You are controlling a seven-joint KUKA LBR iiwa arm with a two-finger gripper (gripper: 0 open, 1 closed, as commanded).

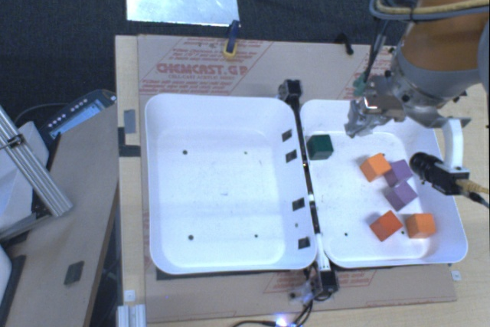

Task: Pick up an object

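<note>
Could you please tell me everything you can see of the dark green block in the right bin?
The dark green block is a small cube-like piece, matte, with a slightly lighter top face. It sits flat on the floor of the right bin, in its upper-left part, close to the divider between the two bins. It stands alone, apart from the orange and purple blocks further right. The gripper is above and to its right, not touching it.

Board print: "CHEMCAST GP" in red on the brown sheet (pixel 200 67) beneath the bins.
Smaller print: too small to read.
</note>
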